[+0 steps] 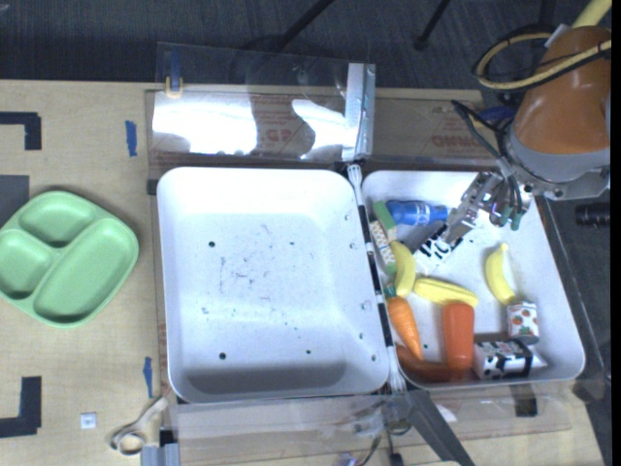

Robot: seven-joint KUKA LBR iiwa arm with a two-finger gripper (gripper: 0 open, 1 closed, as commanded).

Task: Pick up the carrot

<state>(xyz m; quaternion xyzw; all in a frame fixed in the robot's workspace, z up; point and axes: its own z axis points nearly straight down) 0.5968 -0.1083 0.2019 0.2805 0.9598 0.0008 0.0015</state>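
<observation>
While the arm (563, 105) reaches in at the upper right of the frame, its gripper (464, 219) hangs low over the upper part of the right bin (563, 289), tilted toward the lower left; whether it is spread or closed cannot be told, and nothing can be seen held.

Item, task object: one carrot (405, 325), orange and tapered, lying along the left wall of the right bin in its lower half, tip toward the lower edge of the frame. It rests just below a banana and beside an upright orange cylinder (459, 336), so access looks tight from the right.

Item: two bins. The left bin (262, 280) carries only faint marks. The right bin holds all the clutter, presumably as the picking source.

Item: yellow bananas, three counted (501, 274), (445, 292), (403, 268).

Item: one blue bottle (415, 212), upper part of the right bin, just left of the gripper.

Item: one small white dice-like block (523, 319) and one black-and-white patterned object (505, 359), lower right of that bin.

Item: one green divided plate (64, 257), left edge of the frame, on the bench (78, 377), well apart from the bins.
</observation>
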